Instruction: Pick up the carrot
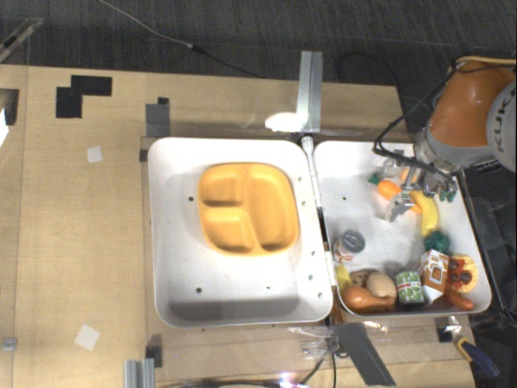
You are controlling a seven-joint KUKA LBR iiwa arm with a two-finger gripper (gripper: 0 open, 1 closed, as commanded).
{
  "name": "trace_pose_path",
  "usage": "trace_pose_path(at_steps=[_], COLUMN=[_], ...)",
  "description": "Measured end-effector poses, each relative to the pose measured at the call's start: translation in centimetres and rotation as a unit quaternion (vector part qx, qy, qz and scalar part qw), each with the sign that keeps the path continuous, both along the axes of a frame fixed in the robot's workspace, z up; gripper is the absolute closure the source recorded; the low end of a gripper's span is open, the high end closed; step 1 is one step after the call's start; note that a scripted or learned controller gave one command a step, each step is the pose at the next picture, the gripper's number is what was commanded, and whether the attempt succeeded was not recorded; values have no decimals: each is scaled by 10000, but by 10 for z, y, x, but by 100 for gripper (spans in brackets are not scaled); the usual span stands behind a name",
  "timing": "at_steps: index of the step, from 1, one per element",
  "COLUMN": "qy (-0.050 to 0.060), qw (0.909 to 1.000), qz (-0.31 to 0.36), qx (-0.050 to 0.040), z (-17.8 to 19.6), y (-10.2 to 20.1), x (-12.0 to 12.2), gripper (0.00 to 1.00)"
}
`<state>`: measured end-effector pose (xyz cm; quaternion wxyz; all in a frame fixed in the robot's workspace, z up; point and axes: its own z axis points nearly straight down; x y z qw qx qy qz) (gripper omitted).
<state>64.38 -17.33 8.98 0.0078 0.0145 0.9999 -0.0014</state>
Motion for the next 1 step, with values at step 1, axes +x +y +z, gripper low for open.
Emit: trace_pose_path(at_steps=[1], qy=[-43], qw=[10000], qz=[34], qx=[-5], z=[13], y=[2], x=[3], gripper=[100])
